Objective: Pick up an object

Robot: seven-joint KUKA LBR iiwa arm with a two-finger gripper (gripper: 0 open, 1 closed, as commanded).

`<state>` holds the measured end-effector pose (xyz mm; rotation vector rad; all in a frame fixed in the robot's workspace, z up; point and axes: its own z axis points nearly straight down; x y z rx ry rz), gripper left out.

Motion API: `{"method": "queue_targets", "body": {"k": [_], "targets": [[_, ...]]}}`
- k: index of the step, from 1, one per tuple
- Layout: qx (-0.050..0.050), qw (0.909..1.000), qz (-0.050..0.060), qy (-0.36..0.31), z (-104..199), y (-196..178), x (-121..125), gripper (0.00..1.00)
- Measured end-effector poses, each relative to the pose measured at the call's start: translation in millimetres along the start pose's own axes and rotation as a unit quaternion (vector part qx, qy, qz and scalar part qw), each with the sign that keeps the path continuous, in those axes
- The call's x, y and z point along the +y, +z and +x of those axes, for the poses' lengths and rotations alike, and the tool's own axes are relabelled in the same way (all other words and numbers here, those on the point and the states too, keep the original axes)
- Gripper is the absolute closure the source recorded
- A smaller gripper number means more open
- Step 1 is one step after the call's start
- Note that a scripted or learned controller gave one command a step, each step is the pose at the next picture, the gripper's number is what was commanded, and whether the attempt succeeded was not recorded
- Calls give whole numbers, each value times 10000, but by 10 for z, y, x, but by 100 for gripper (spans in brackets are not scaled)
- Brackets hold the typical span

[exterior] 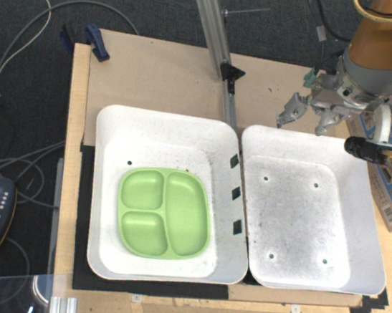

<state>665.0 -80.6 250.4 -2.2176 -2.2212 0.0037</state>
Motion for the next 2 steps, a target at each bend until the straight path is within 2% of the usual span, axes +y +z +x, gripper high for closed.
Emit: {"method": "queue_targets", "body": {"k": [1,2], "targets": [[22,10000,-1,-39,950,-129,-459,0],[19,10000,-42,-28,1390,-826,-1237,0]]}}
